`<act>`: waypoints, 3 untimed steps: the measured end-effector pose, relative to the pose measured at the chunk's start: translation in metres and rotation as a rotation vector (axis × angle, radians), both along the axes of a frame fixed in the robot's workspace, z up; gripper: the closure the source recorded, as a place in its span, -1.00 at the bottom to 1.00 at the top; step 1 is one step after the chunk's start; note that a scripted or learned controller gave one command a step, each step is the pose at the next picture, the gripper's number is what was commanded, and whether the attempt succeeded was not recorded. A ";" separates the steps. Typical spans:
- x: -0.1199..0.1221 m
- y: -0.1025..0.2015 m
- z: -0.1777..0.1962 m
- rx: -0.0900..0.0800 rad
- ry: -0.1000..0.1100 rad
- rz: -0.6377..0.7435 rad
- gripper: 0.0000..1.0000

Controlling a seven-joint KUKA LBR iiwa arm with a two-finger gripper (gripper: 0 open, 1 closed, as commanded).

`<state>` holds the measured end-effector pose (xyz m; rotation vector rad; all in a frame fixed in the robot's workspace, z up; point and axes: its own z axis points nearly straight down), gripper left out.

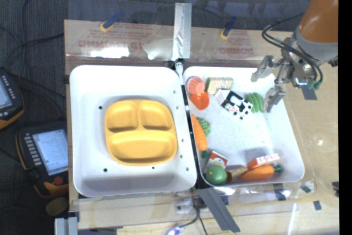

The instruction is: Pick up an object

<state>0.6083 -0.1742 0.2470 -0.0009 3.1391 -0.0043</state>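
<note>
My gripper [268,85] hangs over the right bin's [286,135] far right corner, its two fingers spread open with nothing between them. Just left of the lower finger [273,98] lies a green ridged toy [254,103], and beside that a black-and-white box [235,104]. Further left are a red-orange toy [197,92] and a pale dotted block [218,84]. A carrot [199,134] lies along the bin's left wall. At the near edge sit a green ball [216,175], a small red box [218,159] and an orange carrot [257,173] with a red-labelled item [264,160].
The left bin [88,91] holds a yellow divided plate [141,130]. The arm's orange band [323,11] rises at the top right, with cables near the wrist. A metal divider post [182,30] stands behind the two bins. Bare floor shows in the middle of the right bin.
</note>
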 end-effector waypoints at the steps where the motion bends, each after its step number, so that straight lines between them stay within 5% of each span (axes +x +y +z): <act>1: 0.043 -0.046 -0.116 0.001 0.002 0.138 -1.00; 2: 0.059 0.000 -0.154 -0.001 -0.001 0.206 -1.00; 3: -0.028 -0.052 -0.157 -0.005 -0.007 0.316 -1.00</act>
